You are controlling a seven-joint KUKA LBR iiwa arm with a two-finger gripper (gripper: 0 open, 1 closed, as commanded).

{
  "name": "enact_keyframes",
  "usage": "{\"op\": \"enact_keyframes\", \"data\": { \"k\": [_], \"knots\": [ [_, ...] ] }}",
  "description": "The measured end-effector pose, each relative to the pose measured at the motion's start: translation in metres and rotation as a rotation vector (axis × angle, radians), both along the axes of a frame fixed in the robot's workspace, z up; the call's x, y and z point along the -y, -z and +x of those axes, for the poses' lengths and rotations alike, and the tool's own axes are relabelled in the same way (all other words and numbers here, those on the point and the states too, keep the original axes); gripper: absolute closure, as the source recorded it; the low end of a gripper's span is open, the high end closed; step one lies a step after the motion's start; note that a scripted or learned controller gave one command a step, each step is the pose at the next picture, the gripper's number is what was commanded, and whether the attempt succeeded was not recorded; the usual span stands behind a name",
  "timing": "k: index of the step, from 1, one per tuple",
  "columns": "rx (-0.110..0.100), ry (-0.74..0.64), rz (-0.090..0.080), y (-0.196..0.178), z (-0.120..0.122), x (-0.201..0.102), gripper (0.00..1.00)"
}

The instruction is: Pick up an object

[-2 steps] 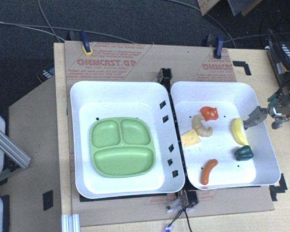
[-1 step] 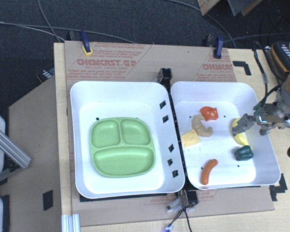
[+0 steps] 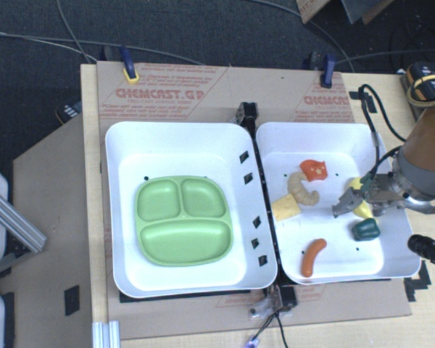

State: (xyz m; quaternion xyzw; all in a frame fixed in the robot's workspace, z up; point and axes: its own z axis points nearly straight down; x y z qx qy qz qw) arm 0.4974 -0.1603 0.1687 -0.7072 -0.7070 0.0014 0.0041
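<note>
- The jaws (image 3: pixel 354 198) sit low in the right bin (image 3: pixel 326 138), at its 3 o'clock side; whether they are released or clenched I cannot tell.
- A yellow object (image 3: pixel 362 209) lies right at them, partly hidden.
- A teal object (image 3: pixel 365 230) lies just beside, at 5 o'clock.
- A sausage (image 3: pixel 312 257) sits apart at 7 o'clock.

Red "CHEMCAST GP" print on the brown protective sheet (image 3: pixel 167 93), left of centre, partly repeated at right, smaller lines unreadable
</note>
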Motion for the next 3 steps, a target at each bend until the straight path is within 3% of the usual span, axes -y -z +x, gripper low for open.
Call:
{"op": "enact_keyframes", "data": {
  "k": [1, 2, 3],
  "knots": [
    [0.001, -0.001, 0.000, 0.057, 0.003, -0.010, 0.00],
    [0.008, 0.000, -0.002, 0.043, 0.005, -0.009, 1.00],
    [0.014, 0.000, -0.006, -0.016, -0.002, -0.004, 1.00]
  ]
}}
